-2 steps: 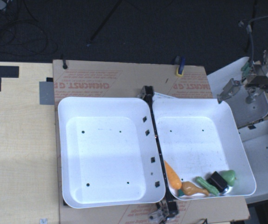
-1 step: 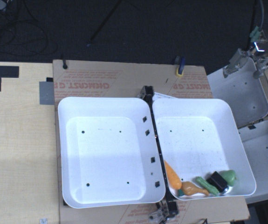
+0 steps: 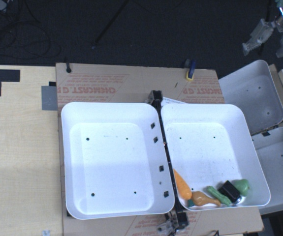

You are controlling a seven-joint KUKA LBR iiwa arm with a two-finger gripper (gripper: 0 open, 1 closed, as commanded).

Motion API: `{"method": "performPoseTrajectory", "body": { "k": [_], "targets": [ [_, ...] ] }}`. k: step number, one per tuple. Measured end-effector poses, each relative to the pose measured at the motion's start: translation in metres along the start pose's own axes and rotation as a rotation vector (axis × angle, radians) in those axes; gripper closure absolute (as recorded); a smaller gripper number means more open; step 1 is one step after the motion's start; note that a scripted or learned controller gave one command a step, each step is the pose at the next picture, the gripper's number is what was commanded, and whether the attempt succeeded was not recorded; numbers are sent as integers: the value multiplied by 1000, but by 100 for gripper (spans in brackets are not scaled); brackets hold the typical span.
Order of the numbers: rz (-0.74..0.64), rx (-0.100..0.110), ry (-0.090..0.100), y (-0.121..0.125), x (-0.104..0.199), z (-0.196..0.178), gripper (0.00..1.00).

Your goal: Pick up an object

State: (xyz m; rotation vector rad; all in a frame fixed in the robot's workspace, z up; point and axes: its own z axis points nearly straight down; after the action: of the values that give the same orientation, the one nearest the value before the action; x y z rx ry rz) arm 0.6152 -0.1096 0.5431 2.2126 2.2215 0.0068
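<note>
Several small objects lie bunched in the near corner of the right bin (image 3: 205, 132). An orange carrot-shaped piece (image 3: 181, 185) leans along the bin's left wall, with a tan piece (image 3: 204, 198) beside it. To their right lie a long green piece (image 3: 217, 194), a black block (image 3: 229, 191) and a round green piece (image 3: 241, 185). My gripper (image 3: 254, 39) hangs at the top right of the camera view, outside the bins and far from the objects. It is small and pale against the dark background.
The left bin (image 3: 77, 132) touches the right bin along a black divider (image 3: 162, 146). Both rest on a cardboard sheet (image 3: 131, 85) held by a blue clamp (image 3: 191, 71). A grey metal plate (image 3: 259, 97) stands to the right; the wooden bench (image 3: 18, 156) extends left.
</note>
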Motion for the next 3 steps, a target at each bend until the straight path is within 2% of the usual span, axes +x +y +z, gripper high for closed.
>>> {"method": "performPoseTrajectory", "body": {
  "k": [1, 2, 3],
  "targets": [
    [7, 10, 0, 5, -53, 6, 0],
    [7, 9, 0, -1, -106, 6, 0],
    [8, 11, 2, -29, -105, 5, 0]
  ]
}}
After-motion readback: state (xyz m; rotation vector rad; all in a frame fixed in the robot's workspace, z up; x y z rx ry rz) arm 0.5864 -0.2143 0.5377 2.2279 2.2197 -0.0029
